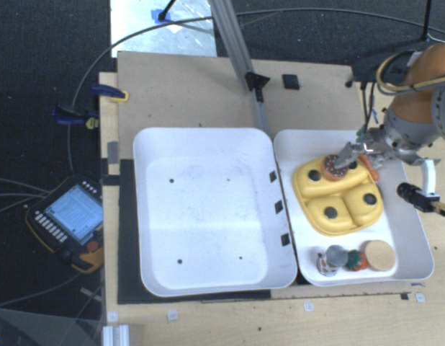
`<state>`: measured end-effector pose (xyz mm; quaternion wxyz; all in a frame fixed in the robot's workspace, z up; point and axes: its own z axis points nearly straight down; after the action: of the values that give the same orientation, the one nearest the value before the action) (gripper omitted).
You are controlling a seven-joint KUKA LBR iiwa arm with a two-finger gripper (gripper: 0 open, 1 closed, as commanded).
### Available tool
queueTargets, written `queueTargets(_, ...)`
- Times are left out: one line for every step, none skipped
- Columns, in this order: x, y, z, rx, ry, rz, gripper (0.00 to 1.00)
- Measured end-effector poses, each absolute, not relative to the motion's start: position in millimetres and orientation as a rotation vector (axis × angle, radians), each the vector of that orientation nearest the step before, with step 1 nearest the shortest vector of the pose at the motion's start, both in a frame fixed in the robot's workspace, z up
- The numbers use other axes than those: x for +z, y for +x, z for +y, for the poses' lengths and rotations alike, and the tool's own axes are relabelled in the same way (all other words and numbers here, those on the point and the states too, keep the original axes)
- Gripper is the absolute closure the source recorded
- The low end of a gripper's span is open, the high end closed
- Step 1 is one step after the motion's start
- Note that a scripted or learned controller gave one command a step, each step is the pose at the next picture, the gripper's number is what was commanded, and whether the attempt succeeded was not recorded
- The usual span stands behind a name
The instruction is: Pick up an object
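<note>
The gripper (343,161) hangs low over the right bin (410,254), its tip at the upper edge of a yellow tray-shaped toy (339,197) — whether it is spread or pinching, I cannot tell. Small objects (356,257) lie near that bin's front wall; the left bin (147,193) sits alongside
</note>
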<state>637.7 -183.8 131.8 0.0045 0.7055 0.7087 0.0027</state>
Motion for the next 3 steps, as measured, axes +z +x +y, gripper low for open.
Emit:
queueTargets(141.9,638.5,-182.3,0.014,2.210,2.226,1.00)
queueTargets(194.7,631.8,-176.5,0.005,2.211,2.224,1.00)
queueTargets(240.1,629.2,-179.8,0.005,2.211,2.224,1.00)
